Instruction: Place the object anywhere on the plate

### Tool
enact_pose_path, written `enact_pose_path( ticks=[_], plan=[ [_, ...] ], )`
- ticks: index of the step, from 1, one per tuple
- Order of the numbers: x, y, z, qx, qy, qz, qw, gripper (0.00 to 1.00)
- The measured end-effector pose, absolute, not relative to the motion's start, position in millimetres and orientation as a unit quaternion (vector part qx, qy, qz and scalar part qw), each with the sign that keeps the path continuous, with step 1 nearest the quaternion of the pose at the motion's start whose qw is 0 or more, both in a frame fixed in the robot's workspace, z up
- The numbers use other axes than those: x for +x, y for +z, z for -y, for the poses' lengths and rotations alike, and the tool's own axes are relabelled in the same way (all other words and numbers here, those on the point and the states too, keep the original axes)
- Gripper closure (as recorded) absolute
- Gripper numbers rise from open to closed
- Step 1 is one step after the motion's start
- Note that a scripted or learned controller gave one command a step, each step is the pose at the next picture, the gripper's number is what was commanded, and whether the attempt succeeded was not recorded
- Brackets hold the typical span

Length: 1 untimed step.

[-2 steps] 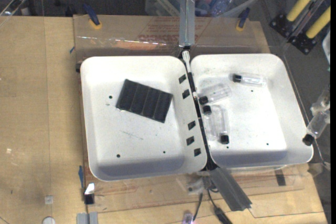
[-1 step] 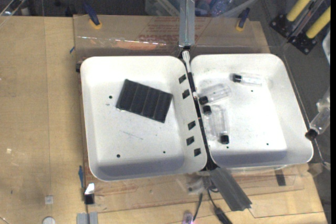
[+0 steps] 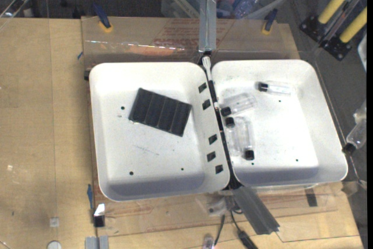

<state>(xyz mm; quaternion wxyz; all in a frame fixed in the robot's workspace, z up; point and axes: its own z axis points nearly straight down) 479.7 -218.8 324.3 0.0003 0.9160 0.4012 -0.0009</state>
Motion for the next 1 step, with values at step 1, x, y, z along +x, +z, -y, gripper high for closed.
enact_pose_path(
  ticks=[1],
  plan=[
    [479.9,319.3,216.2,0.912,-0.0014,-0.410,-0.001,1.00]
  ],
)
